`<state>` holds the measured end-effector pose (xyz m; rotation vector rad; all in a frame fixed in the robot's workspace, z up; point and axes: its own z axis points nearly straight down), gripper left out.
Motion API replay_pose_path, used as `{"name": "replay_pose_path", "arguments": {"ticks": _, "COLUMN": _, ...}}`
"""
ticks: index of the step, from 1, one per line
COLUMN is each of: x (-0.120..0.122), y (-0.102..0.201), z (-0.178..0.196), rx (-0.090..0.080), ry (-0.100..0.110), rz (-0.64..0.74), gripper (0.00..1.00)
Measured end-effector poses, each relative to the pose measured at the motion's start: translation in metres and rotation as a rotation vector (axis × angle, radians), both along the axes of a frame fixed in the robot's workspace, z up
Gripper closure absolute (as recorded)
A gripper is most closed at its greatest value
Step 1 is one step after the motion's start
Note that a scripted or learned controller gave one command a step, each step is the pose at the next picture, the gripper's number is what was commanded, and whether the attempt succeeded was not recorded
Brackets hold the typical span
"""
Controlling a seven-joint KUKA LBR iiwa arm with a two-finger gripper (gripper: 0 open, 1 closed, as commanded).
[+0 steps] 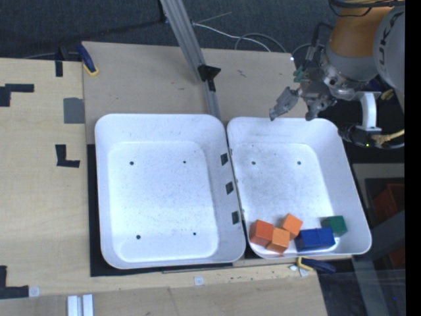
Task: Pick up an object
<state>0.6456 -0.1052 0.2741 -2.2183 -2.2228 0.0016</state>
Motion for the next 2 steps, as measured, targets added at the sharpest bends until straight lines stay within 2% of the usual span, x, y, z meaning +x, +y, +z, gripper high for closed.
{"name": "replay_pose_path", "arguments": {"ticks": 1, "x": 0.036, "y": -0.06, "z": 0.036, "rx": -0.004, "ry": -0.006, "rz": -0.004, "gripper": 0.0}}
{"name": "replay_pose_path", "arguments": {"ticks": 2, "x": 0.036, "y": -0.015, "z": -0.011, "rx": 0.001, "ry": 0.004, "rz": 0.003, "gripper": 0.0}}
